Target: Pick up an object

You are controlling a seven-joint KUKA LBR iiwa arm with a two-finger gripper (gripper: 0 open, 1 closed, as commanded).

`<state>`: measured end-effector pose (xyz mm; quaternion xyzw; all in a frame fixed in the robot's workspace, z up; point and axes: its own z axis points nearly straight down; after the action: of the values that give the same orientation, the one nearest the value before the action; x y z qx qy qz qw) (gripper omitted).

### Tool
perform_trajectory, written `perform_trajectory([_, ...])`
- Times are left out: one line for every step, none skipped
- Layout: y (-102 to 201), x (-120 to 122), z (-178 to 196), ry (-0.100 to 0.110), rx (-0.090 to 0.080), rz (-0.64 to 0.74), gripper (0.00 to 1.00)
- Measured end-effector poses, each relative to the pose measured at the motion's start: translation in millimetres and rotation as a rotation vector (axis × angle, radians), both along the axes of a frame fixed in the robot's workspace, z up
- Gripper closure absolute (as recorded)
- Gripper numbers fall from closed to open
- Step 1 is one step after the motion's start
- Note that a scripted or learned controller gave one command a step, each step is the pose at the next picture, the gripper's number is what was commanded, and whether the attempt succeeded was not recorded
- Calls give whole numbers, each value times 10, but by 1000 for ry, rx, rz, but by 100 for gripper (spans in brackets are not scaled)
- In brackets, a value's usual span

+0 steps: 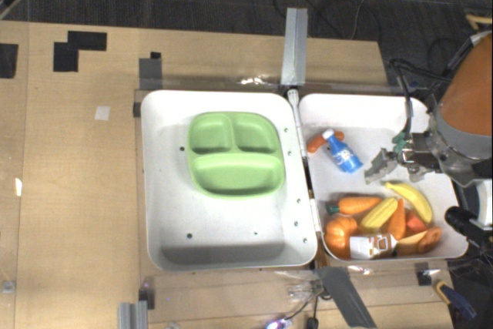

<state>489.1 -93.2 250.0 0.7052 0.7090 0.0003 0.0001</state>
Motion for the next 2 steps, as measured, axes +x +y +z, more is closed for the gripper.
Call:
perform_trajectory([74, 446, -729, 3, 0, 54, 0])
perform_trajectory([-201, 49, -1568, -6, 0, 107, 0])
